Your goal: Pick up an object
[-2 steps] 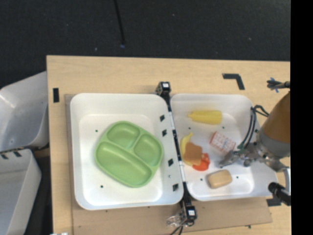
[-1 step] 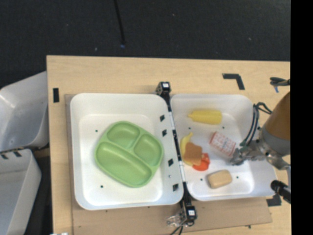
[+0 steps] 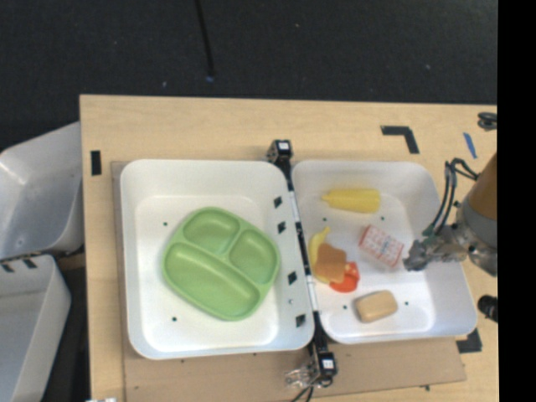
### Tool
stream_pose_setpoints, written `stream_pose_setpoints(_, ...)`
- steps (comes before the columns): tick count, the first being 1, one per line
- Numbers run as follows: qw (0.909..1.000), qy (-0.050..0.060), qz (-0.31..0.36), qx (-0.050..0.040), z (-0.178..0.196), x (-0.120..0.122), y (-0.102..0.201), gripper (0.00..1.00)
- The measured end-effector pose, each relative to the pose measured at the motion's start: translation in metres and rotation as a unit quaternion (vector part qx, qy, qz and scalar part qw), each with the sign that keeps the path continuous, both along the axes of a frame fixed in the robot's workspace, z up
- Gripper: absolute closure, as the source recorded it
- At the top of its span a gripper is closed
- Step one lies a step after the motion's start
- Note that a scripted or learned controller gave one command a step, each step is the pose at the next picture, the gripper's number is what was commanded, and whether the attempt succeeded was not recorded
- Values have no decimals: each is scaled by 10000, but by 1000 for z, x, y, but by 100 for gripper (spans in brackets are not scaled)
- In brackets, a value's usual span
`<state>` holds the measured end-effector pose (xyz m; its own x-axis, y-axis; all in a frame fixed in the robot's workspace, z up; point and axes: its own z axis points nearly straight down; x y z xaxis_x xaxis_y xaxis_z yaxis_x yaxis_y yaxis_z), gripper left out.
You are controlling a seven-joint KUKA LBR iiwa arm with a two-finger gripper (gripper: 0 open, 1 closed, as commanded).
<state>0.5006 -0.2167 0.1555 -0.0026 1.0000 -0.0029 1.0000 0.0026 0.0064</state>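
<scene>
**K:** Status, left to right?

**M:** Left shallow white bin (image 3: 134, 308) on the pale wooden bench (image 3: 184, 128): only a light green plastic divided plate (image 3: 219, 262), flat, roughly centred. Right shallow white bin (image 3: 419, 178) has the candidates: yellow corn-shaped toy (image 3: 352, 198) near the far wall, small curved yellow piece (image 3: 318, 243) by the divider, touching a brown and red toy cluster (image 3: 335, 268). White packet with red print (image 3: 382, 246) mid-bin, tan rounded block (image 3: 375, 306) near the front wall.

**K:** Gripper?

**M:** Gripper (image 3: 416, 259) is low in the right bin, at its right side, just beside the red-print packet. Too dark and blurred to read, so I cannot tell its state. Nothing visibly held.

**K:** So progress?

**M:** My read: early. Arm is in the right bin, near the packet, but every item lies on the bin floor. Grasp and lift both remain.

**K:** Likely target?

**M:** Packet is nearest. That's a guess only.
</scene>
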Motion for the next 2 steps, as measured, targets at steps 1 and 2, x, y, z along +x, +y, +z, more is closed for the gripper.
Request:
stream_pose_setpoints(1, 10000, -9, 3, -5, 63, -3, 0, 100)
stream_pose_setpoints(2, 10000, -9, 7, -4, 115, -1, -1, 100)
